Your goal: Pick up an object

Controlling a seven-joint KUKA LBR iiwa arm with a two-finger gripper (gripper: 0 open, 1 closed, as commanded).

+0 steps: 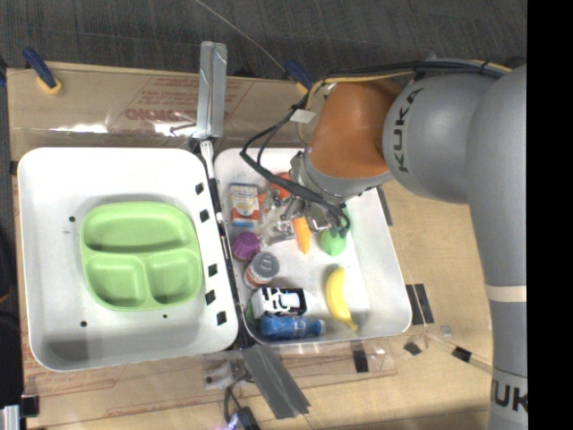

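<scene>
Blue bottle (291,328) lies near — gripper (300,215) hangs farther back over the carrot (303,236), which runs near-to-far just beneath; finger state unclear.

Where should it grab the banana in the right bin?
Probably mid-body, from straight above, fingers closing across the curve. The banana lies flat, lengthwise toward the bin's near wall, with bare floor on its right; the blue bottle crowds its lower end.

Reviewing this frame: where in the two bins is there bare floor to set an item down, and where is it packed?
Left bin: bare floor rings the green tray, widest along the near edge. Right bin: a bare strip lies right of the banana. Its left side is crowded, from the blue bottle up to the end effector.
</scene>
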